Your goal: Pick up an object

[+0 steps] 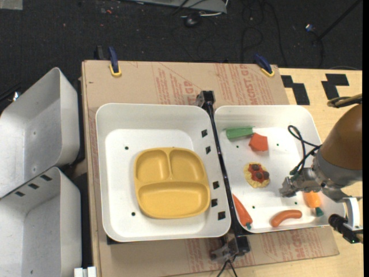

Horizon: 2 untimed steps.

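Objects: 1 carrot, 1 sausage, 1 pizza

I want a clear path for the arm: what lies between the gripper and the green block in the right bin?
In the camera view, the small pizza toy and the red block lie between the gripper and the green block.

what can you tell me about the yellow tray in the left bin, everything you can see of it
The yellow tray is a rounded-corner divided plate, seemingly smooth plastic, with three compartments: two smaller ones at the far side and one wide one at the near side, split by raised ridges. It lies flat and right way up on the floor of the left bin, roughly central, turned slightly askew to the bin walls. All its compartments look bare. It touches only the bin floor.
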Each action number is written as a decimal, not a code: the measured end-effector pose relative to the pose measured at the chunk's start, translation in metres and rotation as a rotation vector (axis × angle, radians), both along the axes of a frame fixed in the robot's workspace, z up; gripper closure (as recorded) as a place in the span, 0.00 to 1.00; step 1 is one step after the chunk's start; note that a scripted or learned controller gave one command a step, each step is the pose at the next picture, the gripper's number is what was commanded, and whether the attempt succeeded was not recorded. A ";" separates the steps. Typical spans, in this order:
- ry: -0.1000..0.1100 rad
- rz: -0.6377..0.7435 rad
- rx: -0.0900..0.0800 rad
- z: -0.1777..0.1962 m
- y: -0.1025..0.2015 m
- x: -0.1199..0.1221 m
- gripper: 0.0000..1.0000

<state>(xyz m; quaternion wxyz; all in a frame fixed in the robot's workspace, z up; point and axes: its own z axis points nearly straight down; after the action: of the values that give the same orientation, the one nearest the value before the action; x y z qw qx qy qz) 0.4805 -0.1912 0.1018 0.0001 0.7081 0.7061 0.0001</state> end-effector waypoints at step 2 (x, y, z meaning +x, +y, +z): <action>-0.005 0.005 -0.003 0.088 0.000 -0.002 1.00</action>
<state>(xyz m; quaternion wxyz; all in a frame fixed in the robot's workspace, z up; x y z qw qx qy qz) 0.4787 -0.1908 0.1894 0.0028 0.7062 0.7080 0.0010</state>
